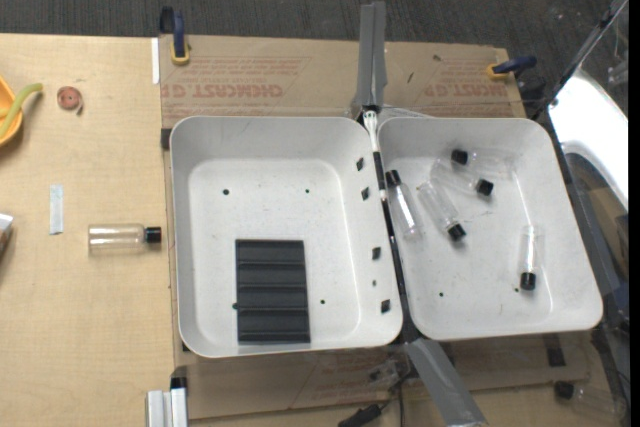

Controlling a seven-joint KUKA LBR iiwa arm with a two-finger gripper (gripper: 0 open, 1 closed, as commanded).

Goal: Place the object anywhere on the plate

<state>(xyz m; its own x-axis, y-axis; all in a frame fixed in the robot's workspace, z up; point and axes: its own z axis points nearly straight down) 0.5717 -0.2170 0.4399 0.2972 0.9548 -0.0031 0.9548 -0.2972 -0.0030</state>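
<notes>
The room's floor is dark grey carpet across the top of the frame; below it a pale wooden bench (80,315) carries a brown cardboard sheet (260,85) clamped at its upper corners, and on that sit two shallow white bins side by side. The left white bin (190,215) holds the plate, a black ribbed rectangular slab (270,290), lying flat in its lower middle. The right white bin (560,215) holds several small clear plastic vials with black caps: one (405,207) lies along the inner wall, another (527,260) lies alone at the lower right, and the rest (445,205) are scattered in the upper middle, near each other.

We judge the task's object to be one of these vials; it should be light, stiff, smooth and apt to roll or slip, so we would grip it across the barrel at mid-length; the lone vial at the lower right offers the most room.

We cannot tell how the tool stands. One more such vial (120,236) lies on the bench at centre left, well apart from the bins.
</notes>
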